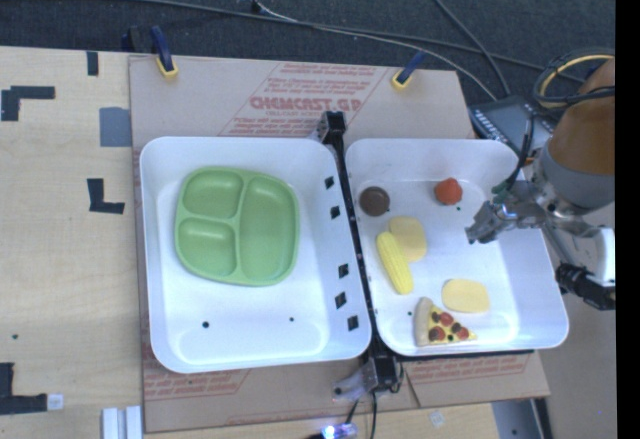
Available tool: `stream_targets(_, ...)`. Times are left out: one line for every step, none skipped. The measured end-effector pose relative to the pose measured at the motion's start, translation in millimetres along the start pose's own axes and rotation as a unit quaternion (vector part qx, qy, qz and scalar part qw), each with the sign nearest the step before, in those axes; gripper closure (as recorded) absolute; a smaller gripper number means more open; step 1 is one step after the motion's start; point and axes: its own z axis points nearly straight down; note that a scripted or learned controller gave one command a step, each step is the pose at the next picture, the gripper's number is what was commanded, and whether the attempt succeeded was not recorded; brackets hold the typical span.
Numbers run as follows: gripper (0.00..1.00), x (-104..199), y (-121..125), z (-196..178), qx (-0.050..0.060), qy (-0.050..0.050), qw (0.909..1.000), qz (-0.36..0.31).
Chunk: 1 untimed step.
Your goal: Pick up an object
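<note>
The two-finger gripper (pixel 487 227) hangs over the right white bin (pixel 520 335), fingers slightly apart, nothing in them. Closest grab is the small red tomato-like ball (pixel 449 191), but it's round, so it'd probably roll off. Red print on the cardboard sheet (pixel 300 97) is too blurry to read.

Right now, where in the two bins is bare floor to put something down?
Left bin: the strip in front of the green divided plate is bare. Right bin: crowded at its left and front, around the corn, pizza slice and yellow pieces. A small bare patch lies between the tomato and the gripper.
</note>
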Motion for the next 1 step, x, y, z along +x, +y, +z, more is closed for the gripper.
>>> stream_targets(1.0,0.0,1.0,-28.6,0.001,0.0,1.0,0.001)
